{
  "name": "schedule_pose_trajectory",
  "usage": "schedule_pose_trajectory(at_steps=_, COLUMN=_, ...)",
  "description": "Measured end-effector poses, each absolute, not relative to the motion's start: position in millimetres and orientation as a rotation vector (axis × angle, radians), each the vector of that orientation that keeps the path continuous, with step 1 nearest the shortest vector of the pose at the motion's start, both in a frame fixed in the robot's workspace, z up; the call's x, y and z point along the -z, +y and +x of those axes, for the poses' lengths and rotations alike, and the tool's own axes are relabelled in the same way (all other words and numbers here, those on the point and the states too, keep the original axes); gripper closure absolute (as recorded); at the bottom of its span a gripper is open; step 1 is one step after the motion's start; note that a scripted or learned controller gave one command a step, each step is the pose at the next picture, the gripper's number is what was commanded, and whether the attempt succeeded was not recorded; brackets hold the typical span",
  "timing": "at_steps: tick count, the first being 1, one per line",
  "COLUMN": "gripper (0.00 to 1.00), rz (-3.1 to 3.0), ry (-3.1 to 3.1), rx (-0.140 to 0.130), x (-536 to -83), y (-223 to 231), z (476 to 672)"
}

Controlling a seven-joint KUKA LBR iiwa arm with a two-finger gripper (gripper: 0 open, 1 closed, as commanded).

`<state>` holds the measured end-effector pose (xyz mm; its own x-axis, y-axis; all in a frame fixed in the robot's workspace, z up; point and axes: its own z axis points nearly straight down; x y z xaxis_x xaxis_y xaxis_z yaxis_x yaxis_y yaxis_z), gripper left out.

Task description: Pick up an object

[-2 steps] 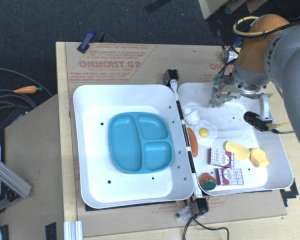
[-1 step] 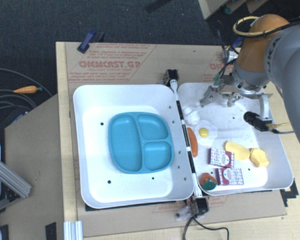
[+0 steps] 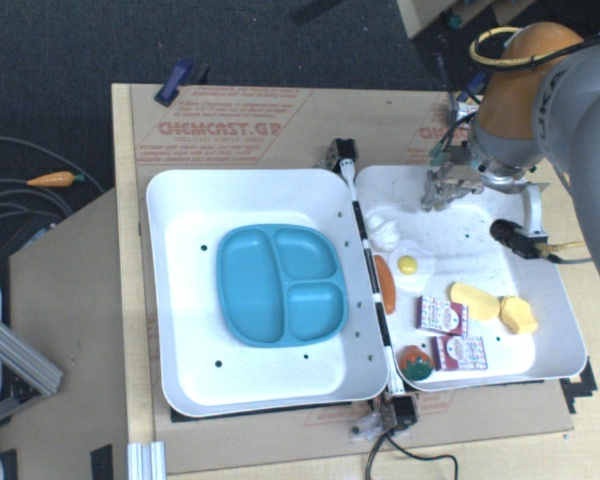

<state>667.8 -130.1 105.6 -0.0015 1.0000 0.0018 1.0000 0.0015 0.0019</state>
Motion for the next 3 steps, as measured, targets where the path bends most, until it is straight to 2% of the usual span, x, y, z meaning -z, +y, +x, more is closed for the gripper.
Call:
schedule_pose_trajectory(at_steps=1, gripper=0.0, rz=2.22, ry=2.223, rx=-0.003, x=-105.3, y=-130.1, z=667.6)
schedule_pose_trajectory(at_steps=2, gripper=0.0, rz=2.222, ry=2.225, rx=0.002, x=-84.5, y=-98.2, z=666.3)
schedule_pose_trajectory(at_steps=3, gripper=1.0, rz=2.221, ry=2.224, rx=-0.001, x=-95.3, y=-98.1, z=667.1)
